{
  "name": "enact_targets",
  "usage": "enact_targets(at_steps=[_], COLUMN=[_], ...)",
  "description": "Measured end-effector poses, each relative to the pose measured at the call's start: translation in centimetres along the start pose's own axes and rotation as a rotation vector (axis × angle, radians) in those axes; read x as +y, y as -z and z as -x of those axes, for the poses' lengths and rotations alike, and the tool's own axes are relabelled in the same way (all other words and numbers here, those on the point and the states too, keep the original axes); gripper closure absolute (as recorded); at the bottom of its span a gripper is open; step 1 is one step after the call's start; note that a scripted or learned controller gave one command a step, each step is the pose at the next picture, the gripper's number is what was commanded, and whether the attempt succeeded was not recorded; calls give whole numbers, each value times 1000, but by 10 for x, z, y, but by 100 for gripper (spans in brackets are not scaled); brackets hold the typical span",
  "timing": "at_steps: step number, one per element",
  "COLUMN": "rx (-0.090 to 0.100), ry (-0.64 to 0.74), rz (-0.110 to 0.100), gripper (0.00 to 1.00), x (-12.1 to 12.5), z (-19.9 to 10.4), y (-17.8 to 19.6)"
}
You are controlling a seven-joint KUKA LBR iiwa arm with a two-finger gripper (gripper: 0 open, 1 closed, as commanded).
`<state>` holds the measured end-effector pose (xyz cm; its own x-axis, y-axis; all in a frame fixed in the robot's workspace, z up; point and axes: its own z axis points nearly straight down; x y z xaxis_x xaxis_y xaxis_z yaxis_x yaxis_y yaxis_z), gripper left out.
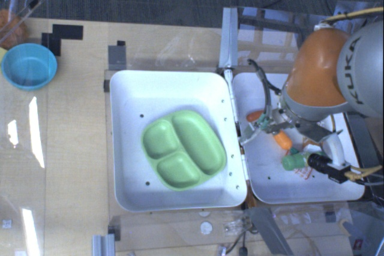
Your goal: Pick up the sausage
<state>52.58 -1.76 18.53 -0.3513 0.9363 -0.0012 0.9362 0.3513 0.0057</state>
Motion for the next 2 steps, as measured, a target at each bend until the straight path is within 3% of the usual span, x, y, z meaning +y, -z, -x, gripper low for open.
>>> enact_targets(at_steps=[1,2], rx=[0,-2], ry=[17,-14], rz=[1,1], gripper=[0,0], x=[64,-2], z=[8,59], y=[0,1])
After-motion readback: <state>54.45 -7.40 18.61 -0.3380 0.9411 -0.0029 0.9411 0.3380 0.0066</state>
